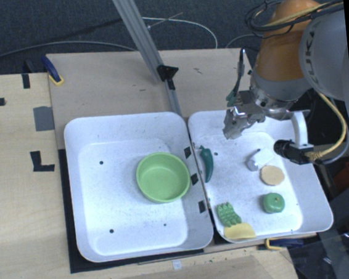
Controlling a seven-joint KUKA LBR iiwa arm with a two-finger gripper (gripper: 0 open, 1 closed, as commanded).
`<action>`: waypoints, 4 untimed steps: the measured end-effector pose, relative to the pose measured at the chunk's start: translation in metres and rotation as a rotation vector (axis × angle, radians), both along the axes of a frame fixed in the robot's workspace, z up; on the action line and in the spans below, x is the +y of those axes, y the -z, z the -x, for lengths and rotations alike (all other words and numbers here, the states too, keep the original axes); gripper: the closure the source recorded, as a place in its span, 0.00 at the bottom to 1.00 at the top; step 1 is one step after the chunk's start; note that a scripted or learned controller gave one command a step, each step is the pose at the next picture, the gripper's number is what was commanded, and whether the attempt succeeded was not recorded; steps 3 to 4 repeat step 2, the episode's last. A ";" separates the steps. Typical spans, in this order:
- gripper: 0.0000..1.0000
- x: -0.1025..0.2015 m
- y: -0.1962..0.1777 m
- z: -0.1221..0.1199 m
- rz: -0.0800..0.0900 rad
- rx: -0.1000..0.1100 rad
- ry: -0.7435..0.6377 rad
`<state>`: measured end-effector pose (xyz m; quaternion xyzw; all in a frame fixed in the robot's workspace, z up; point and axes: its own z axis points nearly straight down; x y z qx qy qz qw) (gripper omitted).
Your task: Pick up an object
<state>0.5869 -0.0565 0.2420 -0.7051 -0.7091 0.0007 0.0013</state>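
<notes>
Hovering over right bin (pixel 306 215), upper part: my tool (pixel 233 128), grip state not discernible. Nothing seen held. Grey piece (pixel 253 160) just below-right of tool, apart; tan disc (pixel 272 175) beyond it. Green bowl (pixel 162 177) in left bin (pixel 87 138).

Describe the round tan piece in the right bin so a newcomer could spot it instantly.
Start at the right bin, the one the arm reaches over. Near its right wall lies the tan disc, directly above the green round piece and just below the small grey object. It is the bin's sole beige, flat circle.
</notes>
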 end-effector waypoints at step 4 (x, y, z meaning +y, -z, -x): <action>1.00 0.099 0.022 -0.005 0.000 0.001 -0.001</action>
